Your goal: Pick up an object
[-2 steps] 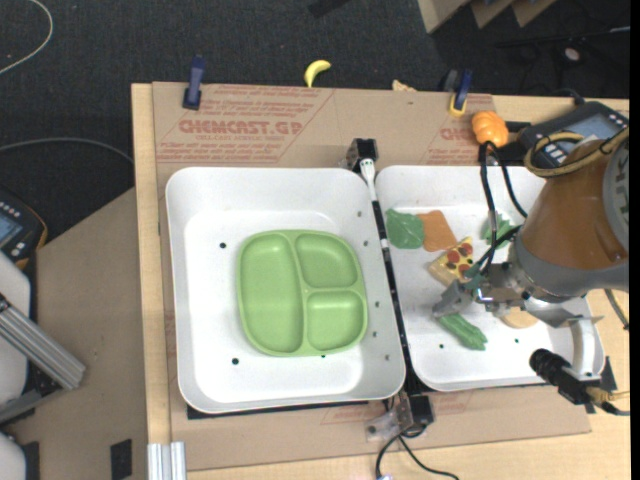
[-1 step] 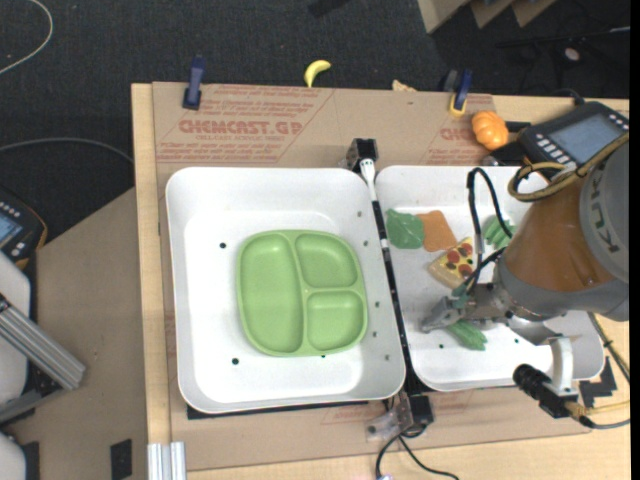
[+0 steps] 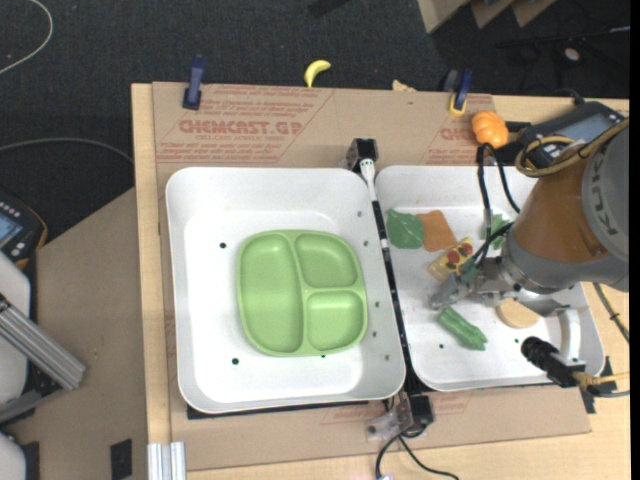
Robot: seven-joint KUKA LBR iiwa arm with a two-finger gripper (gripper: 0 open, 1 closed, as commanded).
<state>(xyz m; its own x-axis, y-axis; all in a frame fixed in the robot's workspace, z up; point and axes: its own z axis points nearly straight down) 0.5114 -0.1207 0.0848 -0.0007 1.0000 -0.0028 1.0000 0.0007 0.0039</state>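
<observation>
The green pod (image 3: 463, 328) lies flat on the floor of the right bin (image 3: 440, 376), a little toward that bin's near edge from its middle, with its long axis slanting. It touches nothing else. The hand (image 3: 457, 288) is low over the middle of the same bin, just beyond the pod's upper end, on the arm (image 3: 560, 230) that crosses the bin's right-hand wall in this view. From above, it cannot be told whether the hand is spread or pressed together, and nothing can be seen pinched in it.

Also in the right bin are:
- a small yellow and red toy (image 3: 455, 259), just on the far side of the middle
- a green leaf piece (image 3: 405, 230) and an orange piece (image 3: 438, 230), side by side toward the far-left corner
- a tan disc (image 3: 517, 315) near the right wall, partly under the arm

Next to the right bin's left wall, the left bin (image 3: 200, 268) holds a green divided plate (image 3: 300, 293).

The step in hand looks like the approach and choice of target, and no grasp has been made yet. The pod and the yellow and red toy are both near enough to be the target. For the pod, the next move would likely call for shifting toward the bin's near edge, turning to close across the pod's narrow width, and descending to the bin floor. A closure along its length could slip off.
</observation>
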